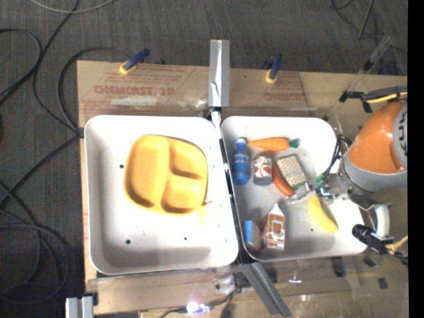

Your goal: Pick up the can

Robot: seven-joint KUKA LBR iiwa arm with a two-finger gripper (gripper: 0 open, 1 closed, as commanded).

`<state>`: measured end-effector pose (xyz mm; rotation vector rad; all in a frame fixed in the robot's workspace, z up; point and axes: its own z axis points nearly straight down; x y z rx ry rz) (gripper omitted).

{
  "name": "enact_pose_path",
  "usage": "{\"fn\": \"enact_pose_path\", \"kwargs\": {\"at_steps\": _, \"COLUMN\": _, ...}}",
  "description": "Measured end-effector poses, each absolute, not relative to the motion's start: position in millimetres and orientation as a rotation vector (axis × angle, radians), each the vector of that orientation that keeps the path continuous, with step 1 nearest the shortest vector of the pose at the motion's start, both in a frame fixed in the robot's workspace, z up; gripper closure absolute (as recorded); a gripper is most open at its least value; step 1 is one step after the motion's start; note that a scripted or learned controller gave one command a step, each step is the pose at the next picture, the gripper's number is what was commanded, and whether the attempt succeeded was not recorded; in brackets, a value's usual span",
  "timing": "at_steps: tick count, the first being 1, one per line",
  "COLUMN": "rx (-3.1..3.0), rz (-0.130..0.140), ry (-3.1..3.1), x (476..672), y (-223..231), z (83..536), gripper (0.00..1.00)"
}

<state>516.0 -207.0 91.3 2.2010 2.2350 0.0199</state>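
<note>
The can (pixel 262 169), red and white, lay in the right bin (pixel 331 128) near its upper left, between a blue bottle (pixel 240 161) on its left and a grater-like object (pixel 290 170) on its right, with a carrot (pixel 268 143) just above it. Lower in the same bin sat a small carton (pixel 275 228) and a yellow banana (pixel 322 216). The left bin (pixel 99 197) carried an orange divided tray (pixel 167 173). The arm (pixel 377 148) reached in from the right, its pincer (pixel 320 184) low over the right bin's right side, just above the banana and well apart from the can; whether the pincer was released or clenched could not be told. Both bins rested on the worktop (pixel 159 88).
</note>
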Motion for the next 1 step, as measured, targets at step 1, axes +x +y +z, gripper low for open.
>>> {"fn": "enact_pose_path", "kwargs": {"at_steps": 1, "rx": 2.252, "rz": 0.022, "ry": 2.198, "x": 581.4, "y": -207.2, "z": 89.1, "gripper": 0.0}}
